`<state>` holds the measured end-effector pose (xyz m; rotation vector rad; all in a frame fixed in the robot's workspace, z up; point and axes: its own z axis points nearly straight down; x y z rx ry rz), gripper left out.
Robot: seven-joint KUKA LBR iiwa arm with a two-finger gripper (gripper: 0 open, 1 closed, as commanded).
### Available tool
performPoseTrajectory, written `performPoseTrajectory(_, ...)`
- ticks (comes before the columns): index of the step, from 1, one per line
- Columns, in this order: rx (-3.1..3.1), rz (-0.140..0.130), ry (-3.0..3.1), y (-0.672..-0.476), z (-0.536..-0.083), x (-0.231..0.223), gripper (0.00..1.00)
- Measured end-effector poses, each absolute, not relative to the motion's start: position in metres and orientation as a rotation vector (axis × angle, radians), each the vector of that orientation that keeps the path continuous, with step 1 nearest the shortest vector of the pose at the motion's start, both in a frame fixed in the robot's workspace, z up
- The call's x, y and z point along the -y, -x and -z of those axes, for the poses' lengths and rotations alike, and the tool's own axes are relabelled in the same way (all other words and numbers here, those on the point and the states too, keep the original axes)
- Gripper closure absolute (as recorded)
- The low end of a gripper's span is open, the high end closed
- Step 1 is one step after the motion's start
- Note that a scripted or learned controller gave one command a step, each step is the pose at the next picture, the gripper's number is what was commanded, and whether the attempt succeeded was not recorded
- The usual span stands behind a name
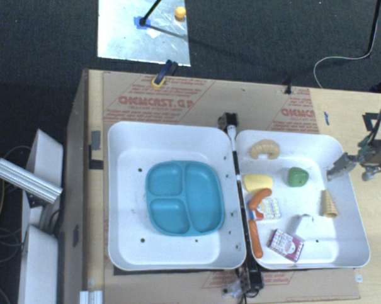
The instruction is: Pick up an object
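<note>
The right bin (348,152) holds several toy foods: a tan croissant (265,148), a green fruit (297,177), a yellow piece (258,182), an orange sausage (259,200), a carrot (256,238), a waffle cone (329,203), a small printed packet (271,210) and a maroon carton (285,245). My gripper (353,170) hangs over the bin's right rim, well right of the green fruit and above the cone. Its fingers stand apart, open, with nothing between them.
The left bin (131,142) holds a blue divided plate (184,197). A black divider strip (238,182) runs between the bins. Brown cardboard lies under both bins, and a grey panel (144,26) lies on the dark floor behind.
</note>
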<state>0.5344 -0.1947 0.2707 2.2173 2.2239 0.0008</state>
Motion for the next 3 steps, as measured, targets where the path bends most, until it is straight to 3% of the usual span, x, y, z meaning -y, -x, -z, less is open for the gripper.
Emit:
performPoseTrajectory(1, -2.227, 0.001, -2.219, -0.588, -0.139, 0.178, 0.0)
performPoseTrajectory(2, -2.226, -0.004, -2.216, -0.629, -0.125, 0.109, 0.0)
performPoseTrajectory(3, -2.22, -0.004, -2.215, -0.669, -0.165, 0.151, 0.0)
